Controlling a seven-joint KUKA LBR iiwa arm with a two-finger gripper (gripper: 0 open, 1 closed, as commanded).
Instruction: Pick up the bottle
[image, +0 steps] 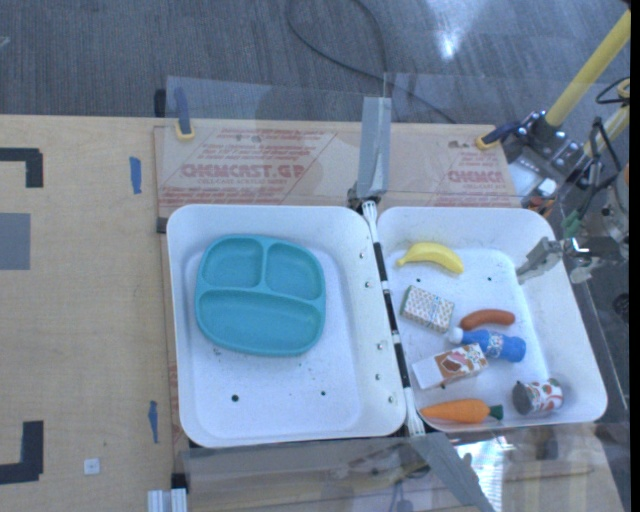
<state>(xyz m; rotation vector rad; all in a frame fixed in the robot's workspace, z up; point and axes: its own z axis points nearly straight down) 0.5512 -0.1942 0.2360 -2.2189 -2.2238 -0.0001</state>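
- Wooden counter (80, 330) below a grey floor, carrying two shallow white bins side by side, and we're at the start of the attempt.
- Left bin (200, 400) holds a teal divided plate (262, 296), sitting toward its far side.
- Right bin (590, 395) is the busy one: banana (432, 257) near the far edge, a small patterned box (428, 308) below it, a sausage (487, 319) to the right of that.
- And there's the target: the blue bottle (495, 347) with its white cap, lying on its side around the middle of the right bin, just beside the sausage and touching or nearly touching a small carton (450, 366).
- A carrot (460, 411) lies along the near edge, a can (537, 397) at the near right corner.
- The tool (545, 256) hovers at the right bin's far right edge, well apart from the bottle; whether it's apart or together, I cannot tell.
- Best play, I'd say: come down over the bottle's blue body, span its narrow width across the long axis, and keep clear of the sausage and carton.
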